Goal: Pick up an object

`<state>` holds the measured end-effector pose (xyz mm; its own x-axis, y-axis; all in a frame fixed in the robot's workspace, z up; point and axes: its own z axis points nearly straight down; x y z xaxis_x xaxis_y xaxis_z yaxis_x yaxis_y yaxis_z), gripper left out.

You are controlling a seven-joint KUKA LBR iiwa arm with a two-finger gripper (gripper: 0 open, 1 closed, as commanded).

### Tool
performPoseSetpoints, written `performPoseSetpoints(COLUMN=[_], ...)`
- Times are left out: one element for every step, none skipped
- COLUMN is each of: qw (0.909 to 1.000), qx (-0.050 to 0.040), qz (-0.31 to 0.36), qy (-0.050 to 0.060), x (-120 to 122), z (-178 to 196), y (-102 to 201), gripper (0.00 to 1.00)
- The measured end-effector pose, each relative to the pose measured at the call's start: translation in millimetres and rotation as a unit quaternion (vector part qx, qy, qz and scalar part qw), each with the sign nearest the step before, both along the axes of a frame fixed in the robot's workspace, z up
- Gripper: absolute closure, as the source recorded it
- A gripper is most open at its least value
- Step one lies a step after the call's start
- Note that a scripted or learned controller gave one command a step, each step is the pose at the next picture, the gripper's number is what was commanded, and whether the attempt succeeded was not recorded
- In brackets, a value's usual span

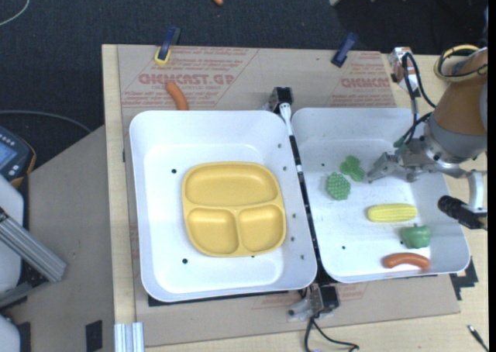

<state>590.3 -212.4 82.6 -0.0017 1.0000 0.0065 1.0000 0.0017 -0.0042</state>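
- Left bin: yellow divided plate at its centre.
- Right bin: green toys near the middle; corn cob, green pepper and sausage toward the near right corner.
- Corn cob: probably light, stiff, slippery plastic; grip across its narrow width.
- Gripper: above the right bin's far right part, fingers spread, pinching nothing.
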Motion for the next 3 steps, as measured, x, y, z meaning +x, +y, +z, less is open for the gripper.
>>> performPoseSetpoints(qw=[1.0000, 1.0000, 1.0000], qx=[-0.0025, -0.0049, -0.0052], qz=[0.000, 0.000, 0.000], qy=[-0.002, -0.006, -0.006], x=[1, 12, 14], z=[13, 63, 126], y=[-1, 2, -5], gripper=[1.00, 1.00, 1.00])
